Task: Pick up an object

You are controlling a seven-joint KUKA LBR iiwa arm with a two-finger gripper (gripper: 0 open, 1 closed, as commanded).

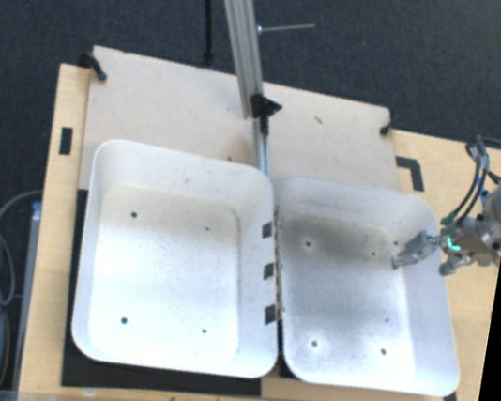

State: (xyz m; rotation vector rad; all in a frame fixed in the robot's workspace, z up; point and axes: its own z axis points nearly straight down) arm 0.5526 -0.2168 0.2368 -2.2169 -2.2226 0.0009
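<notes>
- Right bin [350, 288] looks bare, and so does the left bin [174, 258]; no object to pick that I can see.
- Gripper [432, 254] over the right bin's right rim, fingers apart, holding nothing.
- Risk: closes on air or clips the rim.

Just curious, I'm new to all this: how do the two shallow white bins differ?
The right white bin has a dark grey smudge across its floor; the left white bin is cleaner. The gripper hangs over the right bin's far edge, not the left's. Both are shallow, round-cornered and white.
</notes>
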